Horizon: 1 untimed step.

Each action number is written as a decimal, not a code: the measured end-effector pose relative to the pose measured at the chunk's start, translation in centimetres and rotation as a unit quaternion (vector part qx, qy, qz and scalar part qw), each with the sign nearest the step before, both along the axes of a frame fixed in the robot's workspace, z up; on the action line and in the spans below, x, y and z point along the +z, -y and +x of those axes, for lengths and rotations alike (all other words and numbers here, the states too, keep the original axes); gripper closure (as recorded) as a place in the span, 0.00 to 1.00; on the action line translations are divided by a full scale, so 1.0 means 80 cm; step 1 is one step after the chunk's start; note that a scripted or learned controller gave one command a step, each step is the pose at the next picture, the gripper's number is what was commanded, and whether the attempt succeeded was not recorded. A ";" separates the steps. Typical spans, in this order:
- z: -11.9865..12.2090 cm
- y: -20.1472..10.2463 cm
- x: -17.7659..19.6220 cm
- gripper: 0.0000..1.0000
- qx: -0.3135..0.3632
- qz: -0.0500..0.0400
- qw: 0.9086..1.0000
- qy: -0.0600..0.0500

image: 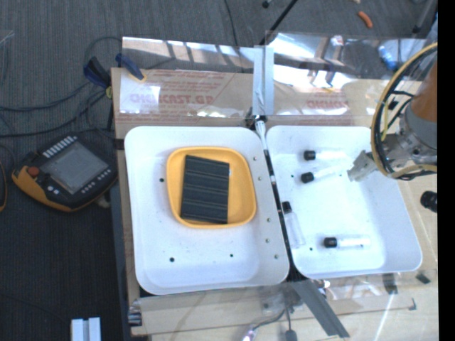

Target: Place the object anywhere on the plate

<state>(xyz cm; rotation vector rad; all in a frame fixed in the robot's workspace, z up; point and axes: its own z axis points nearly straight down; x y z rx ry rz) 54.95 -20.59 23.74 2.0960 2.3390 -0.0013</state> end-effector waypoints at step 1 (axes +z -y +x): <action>0.000 0.000 0.000 0.00 0.000 0.000 1.000 0.000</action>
